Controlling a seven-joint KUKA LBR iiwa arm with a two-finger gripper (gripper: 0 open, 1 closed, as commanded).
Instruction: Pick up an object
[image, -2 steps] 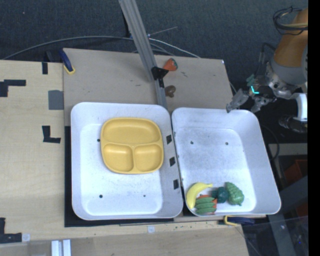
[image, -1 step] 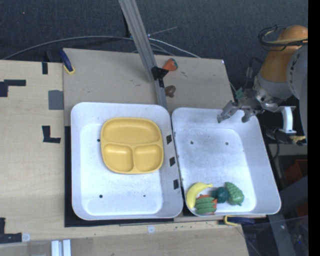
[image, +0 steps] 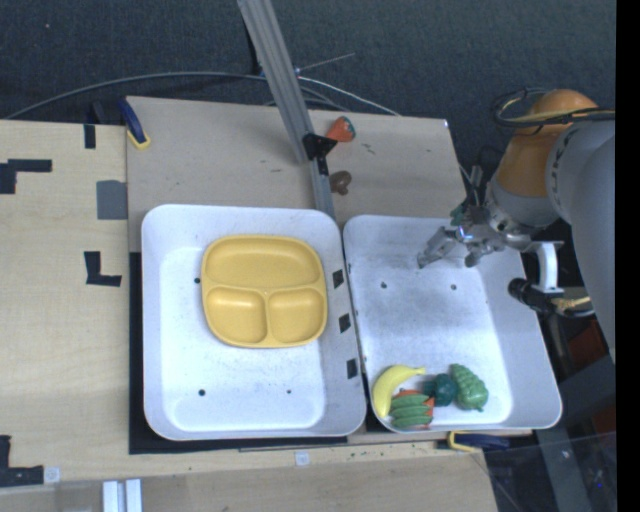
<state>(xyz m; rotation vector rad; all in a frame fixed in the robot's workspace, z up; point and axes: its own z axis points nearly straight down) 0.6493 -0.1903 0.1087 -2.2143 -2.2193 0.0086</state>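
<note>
While you look along the near edge of the bench, you find the task's things first: a small heap of toy food sits in the near corner of the right bin (image: 520, 340); a yellow banana (image: 392, 383) curls on the left of the heap, a green-and-red vegetable (image: 410, 410) lies just beneath it, a dark teal piece (image: 441, 388) sits in the middle, and a knobbly green toy (image: 468, 387) rests on the right, each touching its neighbour. Beside them the left bin (image: 170, 300) carries a yellow divided plate (image: 265, 290) in its far half; that plate looks too broad and flat to be a likely pick. Further back, over the far end of the right bin, you see the gripper (image: 450, 251) hanging from the arm (image: 560, 170); its two fingers stand apart with nothing between them. By my reading the step in hand is the approach, with no grasp made; the toys lie well apart from the jaws, toward the near corner, with bare bin floor between. Your next move calls for carrying the gripper toward the near edge, choosing one toy at the rim of the heap, probably the banana or the knobbly green toy, then descending with the jaws astride it; the crowding and the bin wall nearby may spoil a clean closure.
</note>
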